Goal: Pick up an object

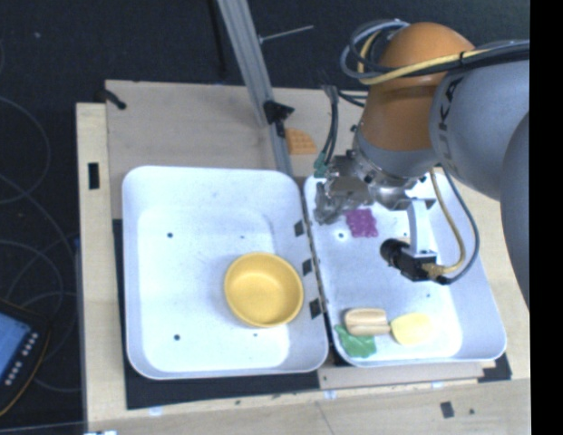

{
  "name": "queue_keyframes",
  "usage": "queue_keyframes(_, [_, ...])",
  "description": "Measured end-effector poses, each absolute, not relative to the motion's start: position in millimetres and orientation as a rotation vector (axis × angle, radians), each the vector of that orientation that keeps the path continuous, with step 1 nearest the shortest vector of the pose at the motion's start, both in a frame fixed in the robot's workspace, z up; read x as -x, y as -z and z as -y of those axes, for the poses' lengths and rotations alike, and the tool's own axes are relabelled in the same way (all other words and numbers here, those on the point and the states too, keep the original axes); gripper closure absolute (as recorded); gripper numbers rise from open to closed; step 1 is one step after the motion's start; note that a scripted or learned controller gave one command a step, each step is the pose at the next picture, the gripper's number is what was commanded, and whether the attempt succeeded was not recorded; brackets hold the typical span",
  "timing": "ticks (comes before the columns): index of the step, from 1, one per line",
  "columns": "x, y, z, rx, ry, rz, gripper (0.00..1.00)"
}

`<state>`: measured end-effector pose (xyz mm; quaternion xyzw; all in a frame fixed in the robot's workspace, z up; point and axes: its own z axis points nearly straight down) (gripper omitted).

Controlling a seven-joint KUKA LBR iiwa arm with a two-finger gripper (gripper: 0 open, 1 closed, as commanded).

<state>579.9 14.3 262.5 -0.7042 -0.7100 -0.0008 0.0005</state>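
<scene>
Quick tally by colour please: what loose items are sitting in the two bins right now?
Yellow: 2, the bowl in the left bin, a yellow lump in the right bin
Tan: 1, block
Green: 1, piece
Purple: 1, item
Total: 5

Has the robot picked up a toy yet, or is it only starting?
Nothing looks picked up yet. The hand is low in the right bin, near its top left corner, beside the purple thing. I cannot tell whether it grips anything. The tan block, yellow piece and green piece lie in that bin, and the yellow bowl sits in the left bin. Grabbing and lifting are left.
</scene>
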Motion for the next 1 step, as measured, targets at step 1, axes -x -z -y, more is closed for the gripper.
queue_keyframes(1, [-576.4, -245.9, -73.2, 2.212, -0.001, 2.229, 1.00])
